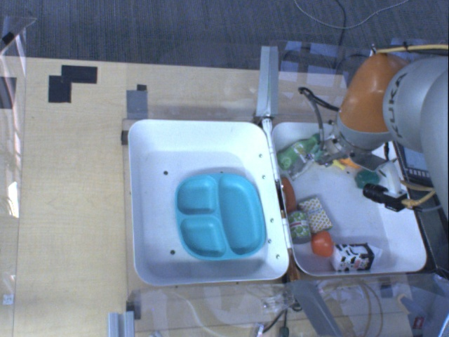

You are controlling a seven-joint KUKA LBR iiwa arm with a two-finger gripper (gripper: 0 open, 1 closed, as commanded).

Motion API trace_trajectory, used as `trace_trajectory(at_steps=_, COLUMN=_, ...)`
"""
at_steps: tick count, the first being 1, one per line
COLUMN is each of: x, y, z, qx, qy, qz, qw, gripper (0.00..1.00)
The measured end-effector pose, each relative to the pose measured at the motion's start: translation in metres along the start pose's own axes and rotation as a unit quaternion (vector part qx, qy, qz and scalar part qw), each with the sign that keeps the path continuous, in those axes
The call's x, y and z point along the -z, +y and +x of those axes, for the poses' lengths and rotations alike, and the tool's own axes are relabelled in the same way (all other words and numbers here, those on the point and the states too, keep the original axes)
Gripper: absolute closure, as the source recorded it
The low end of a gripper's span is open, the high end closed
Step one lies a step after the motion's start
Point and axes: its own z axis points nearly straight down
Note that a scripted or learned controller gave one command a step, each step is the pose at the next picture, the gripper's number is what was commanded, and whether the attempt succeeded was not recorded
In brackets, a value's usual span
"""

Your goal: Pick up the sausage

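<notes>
The sausage [288,195] is a reddish-brown oblong lying against the left wall of the right bin [393,258], partly hidden by the wall between the bins. My gripper [325,150] hangs over the bin's far part, beside a green packet [297,153]. It is above and to the right of the sausage, clearly apart from it. The grey arm with its orange band [368,93] covers the bin's far right corner.
The right bin also holds a checkered packet [316,214], a green can [299,225], a red tomato [322,244], a black-and-white carton [353,257] and a teal item [366,179]. A blue divided plate [220,214] lies in the left bin [151,188].
</notes>
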Motion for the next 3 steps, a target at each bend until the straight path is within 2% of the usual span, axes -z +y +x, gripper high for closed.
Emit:
trace_trajectory(at_steps=1, x=-0.014, y=0.0, z=-0.001, qx=-0.118, qy=0.001, qz=0.006, qw=0.993, gripper=0.0)
trace_trajectory(at_steps=2, x=-0.015, y=0.014, z=-0.007, qx=-0.037, qy=0.004, qz=0.012, qw=0.9993, gripper=0.0)
trace_trajectory(at_steps=3, x=-0.015, y=0.004, z=-0.012, qx=0.156, qy=0.008, qz=0.017, qw=0.9876, gripper=0.0)
